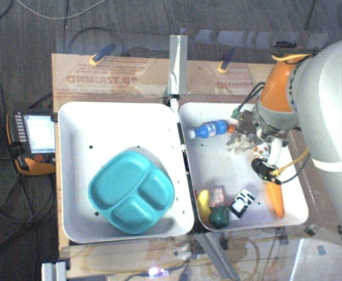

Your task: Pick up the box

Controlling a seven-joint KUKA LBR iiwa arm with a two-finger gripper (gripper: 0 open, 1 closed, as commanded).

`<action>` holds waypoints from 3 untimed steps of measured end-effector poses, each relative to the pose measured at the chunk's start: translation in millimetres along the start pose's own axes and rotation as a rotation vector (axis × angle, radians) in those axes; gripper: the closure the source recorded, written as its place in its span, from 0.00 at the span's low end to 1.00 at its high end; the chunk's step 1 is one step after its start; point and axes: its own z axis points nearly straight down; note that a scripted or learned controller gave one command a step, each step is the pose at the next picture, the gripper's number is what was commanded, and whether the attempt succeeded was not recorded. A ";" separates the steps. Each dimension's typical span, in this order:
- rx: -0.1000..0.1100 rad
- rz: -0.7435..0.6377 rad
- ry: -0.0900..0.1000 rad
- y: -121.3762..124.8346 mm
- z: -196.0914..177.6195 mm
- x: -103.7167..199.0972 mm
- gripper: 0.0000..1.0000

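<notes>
I am seeing the brown bench (pixel 130 78) carrying two white bins: the right bin (pixel 302 212) sitting beneath the claw (pixel 241 140), the left bin (pixel 77 133) lying well apart from it.

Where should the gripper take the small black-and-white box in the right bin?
Across the short sides of the small black-and-white box, coming straight down. It lies flat and tilted, with a dark green ball close on its left, so side approaches look crowded.
</notes>
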 end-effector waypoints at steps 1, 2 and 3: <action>-0.019 -0.154 0.008 -12.8 21.3 -8.6 1.00; -0.005 -0.362 0.008 -98.1 -33.4 -10.7 1.00; -0.005 -0.363 0.010 -98.3 -33.2 -9.9 0.00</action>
